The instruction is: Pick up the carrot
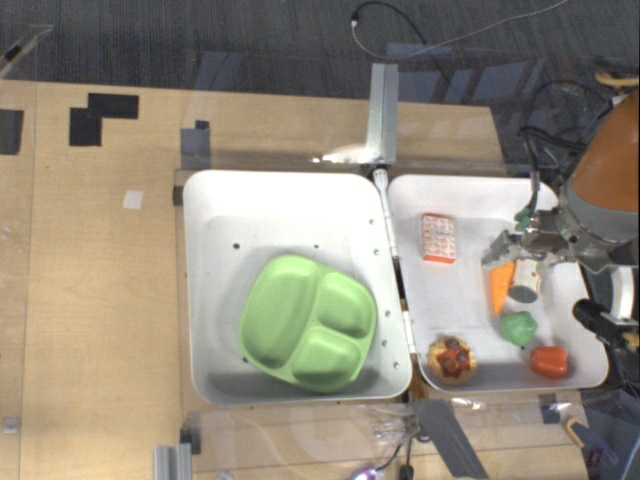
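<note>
A pale wooden bench [90, 318] sits against dark grey carpet, a black cable looping across the floor behind it. On the bench stand two shallow white bins, side by side and touching along a metal divider. The left white bin [215, 218] holds one thing, a lime-green plastic plate with three compartments [308, 321], lying tilted toward the bin's near edge. The right white bin [450, 193] holds several: a small red-and-white patterned box [438, 238] near the back, a round brownish piece with red specks [452, 359] at the front left corner, a small green rounded object [518, 328], and a red-orange chunky object [549, 362] at the front right. The short orange tapered carrot [499, 288] lies in the middle of this bin, upright in the picture, just above the green piece. The grey two-finger gripper [519, 268] hangs right over the carrot's top end; I cannot tell whether it is spread or pinched together, or whether it has the carrot.
</note>
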Available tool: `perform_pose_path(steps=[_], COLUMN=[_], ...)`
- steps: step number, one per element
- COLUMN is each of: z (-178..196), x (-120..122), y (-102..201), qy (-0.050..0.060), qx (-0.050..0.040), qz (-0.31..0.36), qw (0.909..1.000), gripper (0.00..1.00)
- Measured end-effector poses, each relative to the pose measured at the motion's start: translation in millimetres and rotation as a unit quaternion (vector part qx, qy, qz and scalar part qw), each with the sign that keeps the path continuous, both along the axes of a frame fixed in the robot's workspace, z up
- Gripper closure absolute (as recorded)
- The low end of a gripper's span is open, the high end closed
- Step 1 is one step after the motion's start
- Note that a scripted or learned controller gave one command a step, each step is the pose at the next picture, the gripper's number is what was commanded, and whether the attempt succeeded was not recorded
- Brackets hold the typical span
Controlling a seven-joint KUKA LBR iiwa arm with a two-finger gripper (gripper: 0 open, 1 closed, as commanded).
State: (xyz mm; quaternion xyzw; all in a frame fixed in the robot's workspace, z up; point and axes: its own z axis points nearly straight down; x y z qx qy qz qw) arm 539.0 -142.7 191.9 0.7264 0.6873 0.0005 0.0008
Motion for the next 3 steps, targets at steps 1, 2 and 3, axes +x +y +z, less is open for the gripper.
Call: perform_pose_path(steps=[1,2,3], z=[-96.3,-84.3,25.4], x=[37.9,39.9,55.7], y=[-31.7,-31.1,31.0], qy=[-0.001,-0.004,-0.003], qx=[-0.0002,-0.0007,-0.0004], qz=[0.024,0.024,0.078], qw=[0.9997,0.9997,0.9969], gripper=[0.00,1.00,1.00])
